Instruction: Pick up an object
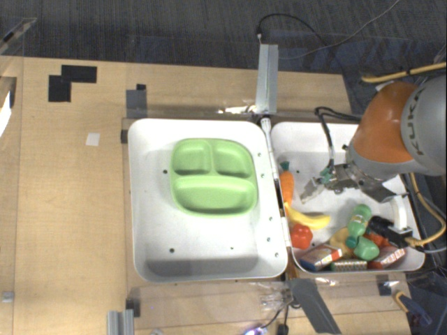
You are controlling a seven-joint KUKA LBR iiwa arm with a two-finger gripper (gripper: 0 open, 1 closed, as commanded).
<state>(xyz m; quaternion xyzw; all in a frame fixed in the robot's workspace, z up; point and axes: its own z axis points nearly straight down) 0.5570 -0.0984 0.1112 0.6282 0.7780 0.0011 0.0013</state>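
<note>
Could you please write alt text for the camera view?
The arm's claw hovers inside the right bin, above a banana, carrot and other toys piled at its near end. The left bin holds a green divided tray.

Your arm [401, 128] reaches in from the right, its orange band above the wrist turned toward the camera. Your gripper [312, 188] points left and slightly downward, its two fingers spread apart with nothing between them.
</note>
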